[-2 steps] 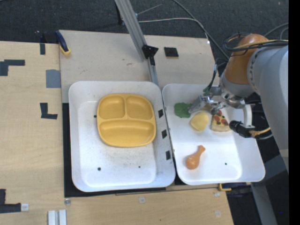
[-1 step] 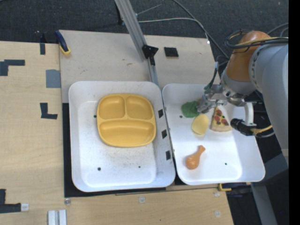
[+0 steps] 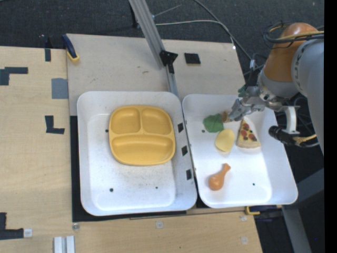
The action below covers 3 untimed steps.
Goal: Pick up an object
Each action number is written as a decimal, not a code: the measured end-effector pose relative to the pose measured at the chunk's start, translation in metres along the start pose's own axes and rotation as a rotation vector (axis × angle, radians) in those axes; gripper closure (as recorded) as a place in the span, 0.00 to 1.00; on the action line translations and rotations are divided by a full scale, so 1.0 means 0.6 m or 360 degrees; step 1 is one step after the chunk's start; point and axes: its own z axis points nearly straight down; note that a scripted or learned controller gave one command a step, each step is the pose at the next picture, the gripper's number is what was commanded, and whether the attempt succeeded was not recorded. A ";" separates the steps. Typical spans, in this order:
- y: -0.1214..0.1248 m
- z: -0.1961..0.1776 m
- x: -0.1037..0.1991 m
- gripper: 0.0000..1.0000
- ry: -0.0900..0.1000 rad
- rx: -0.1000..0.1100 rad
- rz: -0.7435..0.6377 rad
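The right bin [image 3: 263, 194] holds a green leafy toy [image 3: 213, 123], a pale yellow piece [image 3: 225, 140], a pizza slice [image 3: 247, 134] and an orange drumstick [image 3: 218, 177]. My gripper [image 3: 235, 113] hangs low over the bin's far part, between the green toy and the pizza slice. Its tips sit just right of the green toy and above the pizza slice's point. Nothing shows between them.
The left bin [image 3: 95, 157] carries a yellow divided plate [image 3: 141, 135]. A slanted metal bar [image 3: 152, 30] runs down to the gap between the bins. The grey arm [image 3: 300, 62] with its orange band fills the upper right, with cables beside it.
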 end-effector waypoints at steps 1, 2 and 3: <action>0.005 -0.072 0.005 1.00 0.0001 -0.0001 -0.0002; 0.007 -0.154 0.006 1.00 0.0000 -0.0003 -0.0002; 0.000 -0.152 0.094 1.00 0.0004 0.0006 -0.0008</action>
